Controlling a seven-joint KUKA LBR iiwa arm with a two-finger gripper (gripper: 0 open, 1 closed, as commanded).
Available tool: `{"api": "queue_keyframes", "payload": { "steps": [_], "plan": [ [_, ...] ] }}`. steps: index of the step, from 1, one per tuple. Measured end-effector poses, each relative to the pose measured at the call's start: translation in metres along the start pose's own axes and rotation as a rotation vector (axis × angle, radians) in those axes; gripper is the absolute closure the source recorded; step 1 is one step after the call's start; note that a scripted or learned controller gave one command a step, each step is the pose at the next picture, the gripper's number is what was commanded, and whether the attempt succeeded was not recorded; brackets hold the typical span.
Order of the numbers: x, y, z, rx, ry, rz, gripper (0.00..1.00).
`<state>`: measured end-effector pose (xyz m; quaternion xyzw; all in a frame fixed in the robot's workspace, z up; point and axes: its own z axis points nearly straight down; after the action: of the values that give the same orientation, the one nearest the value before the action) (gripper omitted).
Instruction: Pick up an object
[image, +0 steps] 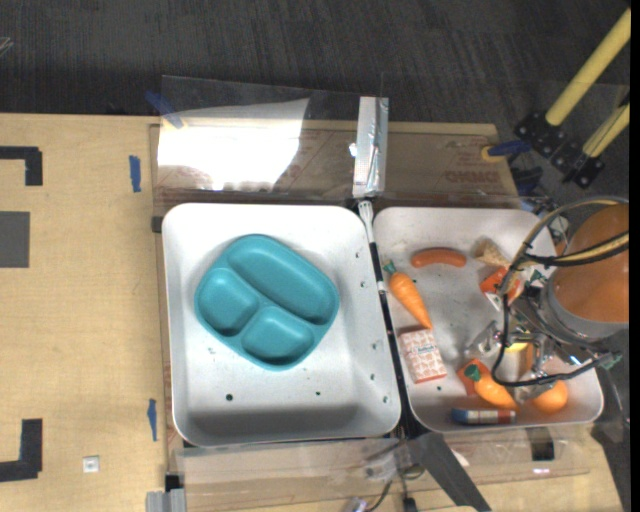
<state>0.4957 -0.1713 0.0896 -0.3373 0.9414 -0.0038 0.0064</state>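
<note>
A teal plastic divided plate (265, 300) lies in the left white bin (190, 240), long axis slanting from upper left to lower right, with bare floor all round it. In the right white bin (440, 415), an orange toy carrot (409, 298) points its tip down-right, near the dividing wall; a small printed box (422, 356) lies below it and an orange sausage (439, 258) above. The gripper (520, 345) hangs low over the crowded right side amid cables; whether it holds anything cannot be told.

Toys crowd the right bin (590, 405), while the teal tray (265, 300) takes the left bin's (190, 380) middle.
</note>
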Motion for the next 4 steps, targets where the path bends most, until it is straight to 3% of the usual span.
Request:
{"api": "queue_keyframes", "payload": {
  "steps": [1,2,3,4],
  "plan": [
    [-0.005,-0.002,-0.013,0.01,-0.01,-0.003,1.0],
    [-0.008,-0.003,-0.024,0.015,-0.017,-0.004,1.0],
    [-0.064,0.032,-0.085,-0.004,-0.002,-0.06,1.0],
    [-0.078,0.034,-0.009,-0.008,0.0,-0.388,1.0]
  ]
}}
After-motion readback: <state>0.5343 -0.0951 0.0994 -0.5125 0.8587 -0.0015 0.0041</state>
